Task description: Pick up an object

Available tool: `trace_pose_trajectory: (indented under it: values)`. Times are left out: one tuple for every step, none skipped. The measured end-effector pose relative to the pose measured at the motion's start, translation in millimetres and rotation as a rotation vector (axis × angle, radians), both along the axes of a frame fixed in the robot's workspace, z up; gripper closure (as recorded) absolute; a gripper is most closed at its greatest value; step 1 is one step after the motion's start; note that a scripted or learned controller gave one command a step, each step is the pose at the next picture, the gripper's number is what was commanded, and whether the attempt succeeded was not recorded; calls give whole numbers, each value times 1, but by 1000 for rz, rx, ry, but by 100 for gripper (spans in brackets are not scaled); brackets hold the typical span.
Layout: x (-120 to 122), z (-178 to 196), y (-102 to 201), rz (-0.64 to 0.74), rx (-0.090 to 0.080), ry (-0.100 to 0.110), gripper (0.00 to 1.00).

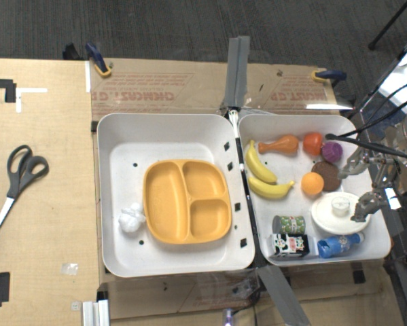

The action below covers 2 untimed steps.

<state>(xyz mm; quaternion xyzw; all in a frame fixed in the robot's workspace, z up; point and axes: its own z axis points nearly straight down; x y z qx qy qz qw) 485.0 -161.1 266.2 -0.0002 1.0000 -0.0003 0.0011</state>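
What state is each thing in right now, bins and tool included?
Divided yellow plate: flat in left bin, compartments bare.
White crumpled wad: beside the plate's left edge.
Bananas: lying in right bin.
Blue bottle: on its side.
Green can: on its side.
White lid: flat.
Scissors: closed, on the bench.
Tool: over right bin's right edge, holding nothing visible.
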Motion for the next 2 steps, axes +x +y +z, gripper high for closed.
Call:
trace_pose_trajectory:
  values:
    - [33,-156,-16,49,0,-9,0]
    - [80,-172,23,-16,0,-5,0]
